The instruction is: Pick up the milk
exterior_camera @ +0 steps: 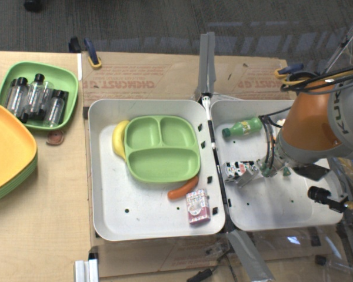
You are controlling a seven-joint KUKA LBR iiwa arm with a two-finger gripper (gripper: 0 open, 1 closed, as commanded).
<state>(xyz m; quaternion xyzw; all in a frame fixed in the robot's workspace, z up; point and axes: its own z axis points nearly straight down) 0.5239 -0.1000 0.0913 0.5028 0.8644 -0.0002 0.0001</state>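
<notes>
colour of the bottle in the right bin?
Green bottle with a paler label, lying on its side near the bin's far wall; the camera view shows it well.

Grey arm (341, 122), broad orange wrist band, yellow-black cables.

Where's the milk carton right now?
The milk carton lies in the right bin, near its left wall, below the green bottle and beside the end effector.

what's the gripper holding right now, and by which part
It cannot be told. The gripper sits against one end of the milk carton in the right bin, but its grasp is unclear.
</notes>
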